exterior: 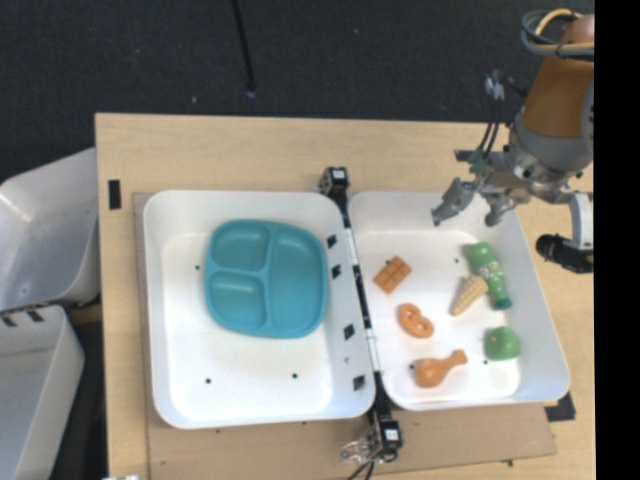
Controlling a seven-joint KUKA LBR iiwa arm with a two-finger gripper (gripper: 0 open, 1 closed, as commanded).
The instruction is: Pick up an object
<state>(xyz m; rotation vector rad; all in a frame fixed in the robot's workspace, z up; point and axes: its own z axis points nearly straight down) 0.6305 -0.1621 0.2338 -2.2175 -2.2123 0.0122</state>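
Hand [473, 204]: fingers apart, nothing between them, above right bin's [535, 363] far edge
Left bin [170, 368]: teal plate [267, 276]

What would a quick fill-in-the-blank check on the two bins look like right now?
1. The teal divided plate lies in the ____ bin.
2. The gripper hangs over the right bin with ____ between its fingers.
3. The orange waffle piece lies to the ____ of the cone in the camera view.
4. The drumstick lies nearest the bin's ____ edge.

Missing words: left; nothing; left; front
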